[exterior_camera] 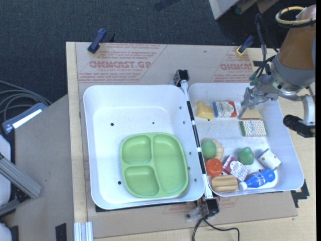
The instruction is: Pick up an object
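The bench [125,64] is a brown board printed with red lettering, and two blue clamps sit at its far edge. On it stand two shallow white bins side by side. The left bin [100,109] holds a pale green plate [153,164] divided into three compartments, lying toward the near side.

The right bin [291,159] holds the small things. The arm [296,49], grey with an orange band, reaches in from the right over this bin's far right corner. Its gripper [251,102] hangs low at the far end of the bin, just beside a tan sandwich-like piece [251,114]; whether its pincer is wide or narrow cannot be told from here, and nothing is seen between its tips.

Near the far wall lie a yellow block [204,110] and, just right of it, a small white carton with red ends [224,109]. Below the gripper lies a green-and-white speckled packet [253,128]. Toward the near end are a green-and-cream pear shape [210,147], a red-orange tomato shape [213,166], a hot dog bun [224,184], a red-and-white packet [236,168], a round green piece [246,155], a small white carton [270,159] and a blue-and-white bottle [258,178] lying on its side.
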